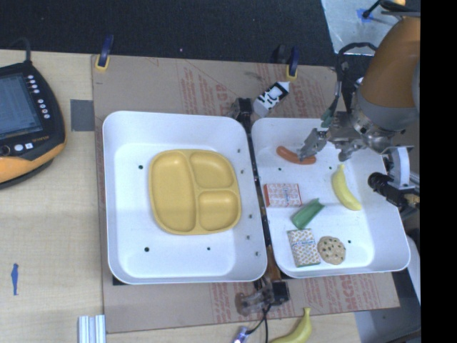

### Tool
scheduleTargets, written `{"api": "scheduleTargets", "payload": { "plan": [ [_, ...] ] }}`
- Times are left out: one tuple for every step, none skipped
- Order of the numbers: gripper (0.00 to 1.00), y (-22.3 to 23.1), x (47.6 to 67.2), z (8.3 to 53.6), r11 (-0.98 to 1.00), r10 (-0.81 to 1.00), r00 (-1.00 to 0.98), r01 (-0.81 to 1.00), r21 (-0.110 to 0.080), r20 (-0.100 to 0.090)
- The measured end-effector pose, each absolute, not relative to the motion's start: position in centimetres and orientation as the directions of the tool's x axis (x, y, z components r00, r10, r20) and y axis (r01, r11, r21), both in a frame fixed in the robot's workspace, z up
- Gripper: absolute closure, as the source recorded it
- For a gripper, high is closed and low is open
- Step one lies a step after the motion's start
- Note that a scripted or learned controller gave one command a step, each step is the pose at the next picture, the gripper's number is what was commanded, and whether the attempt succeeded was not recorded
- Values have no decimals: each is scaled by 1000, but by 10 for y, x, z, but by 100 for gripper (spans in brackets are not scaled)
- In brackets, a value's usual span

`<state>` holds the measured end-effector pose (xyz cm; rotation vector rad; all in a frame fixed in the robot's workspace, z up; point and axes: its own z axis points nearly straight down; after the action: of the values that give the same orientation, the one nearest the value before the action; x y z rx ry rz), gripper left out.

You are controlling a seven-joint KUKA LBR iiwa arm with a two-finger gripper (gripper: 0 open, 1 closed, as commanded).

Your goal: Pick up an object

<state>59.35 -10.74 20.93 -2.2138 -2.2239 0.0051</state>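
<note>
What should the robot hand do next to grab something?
Probably lower a bit further onto the hot dog: the gripper sits right at its right end in the right bin, and nothing shows between the fingers yet.

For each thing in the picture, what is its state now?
Yellow divided plastic tray: flat in the left white bin, holding nothing.
Orange sausage: lying in the right white bin, under the pincer.
Yellow banana: lying, untouched.
Round brown cookie: lying flat.
Green wedge: lying.
</note>
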Motion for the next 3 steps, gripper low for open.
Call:
{"api": "scheduleTargets", "payload": {
  "plan": [
    [0,-189,585,168,4,1000,-4,1000,-7,-2],
    [0,-212,584,91,6,1000,-6,1000,-6,-1],
    [100,-213,585,102,9,1000,-9,1000,-7,-2]
  ]
}}
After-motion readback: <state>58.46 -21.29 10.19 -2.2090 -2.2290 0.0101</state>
